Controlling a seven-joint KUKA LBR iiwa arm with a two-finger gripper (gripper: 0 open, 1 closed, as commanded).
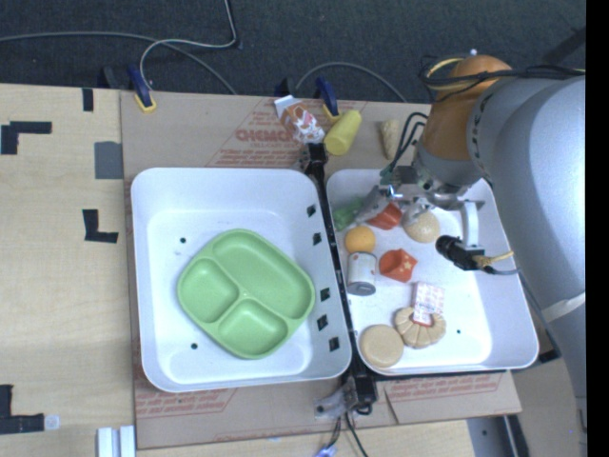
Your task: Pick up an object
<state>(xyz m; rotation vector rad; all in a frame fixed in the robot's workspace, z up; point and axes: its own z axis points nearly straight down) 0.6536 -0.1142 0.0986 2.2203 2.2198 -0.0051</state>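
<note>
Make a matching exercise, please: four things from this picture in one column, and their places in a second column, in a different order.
Things:
1. green divided plate
2. yellow bottle
3. round tan cookie
4. gripper

Places:
A. on the bench behind the bins
B. near front corner of the right bin
C. in the left bin
D. over the far end of the right bin, above the toy foods

Pairs: 1-C, 2-A, 3-B, 4-D

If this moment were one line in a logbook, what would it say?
arm over right bin | gripper low among toy foods | green divided plate in left bin
</note>
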